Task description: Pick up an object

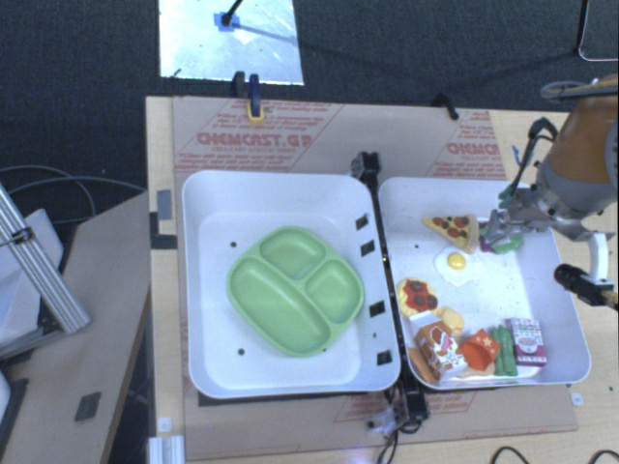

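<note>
Arm low over the right bin [566,288], nothing lifted.
The gripper [495,230] is near the pizza slice [451,227]; I cannot tell its opening.

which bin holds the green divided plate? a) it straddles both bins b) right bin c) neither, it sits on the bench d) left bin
d: the green divided plate lies flat inside the left bin, while the right bin holds the toy food such as the pizza slice.

The arm [585,153] runs off the right edge — a purple object [503,242] beneath the gripper [495,232] is partly covered.
</note>
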Controlling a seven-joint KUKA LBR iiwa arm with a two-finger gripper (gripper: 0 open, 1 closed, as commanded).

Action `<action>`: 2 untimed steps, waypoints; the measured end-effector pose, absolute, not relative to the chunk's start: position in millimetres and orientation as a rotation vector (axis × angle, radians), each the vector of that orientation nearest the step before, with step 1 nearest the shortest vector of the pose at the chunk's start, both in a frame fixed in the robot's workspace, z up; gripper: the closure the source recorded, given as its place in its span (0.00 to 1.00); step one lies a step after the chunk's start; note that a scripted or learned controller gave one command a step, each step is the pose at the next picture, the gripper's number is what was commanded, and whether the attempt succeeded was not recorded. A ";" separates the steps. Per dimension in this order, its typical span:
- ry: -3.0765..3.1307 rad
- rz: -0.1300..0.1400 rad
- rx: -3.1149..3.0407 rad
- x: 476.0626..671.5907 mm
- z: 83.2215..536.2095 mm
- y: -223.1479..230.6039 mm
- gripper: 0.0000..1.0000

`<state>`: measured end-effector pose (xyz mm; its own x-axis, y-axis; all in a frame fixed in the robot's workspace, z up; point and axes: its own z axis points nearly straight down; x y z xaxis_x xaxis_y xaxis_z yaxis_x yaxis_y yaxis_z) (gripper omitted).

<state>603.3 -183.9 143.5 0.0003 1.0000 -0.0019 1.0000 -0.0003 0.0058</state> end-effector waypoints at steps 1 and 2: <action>2.217 0.005 2.216 605.3 194.1 -193.8 1.00; 2.223 0.004 2.214 606.6 226.8 -194.0 1.00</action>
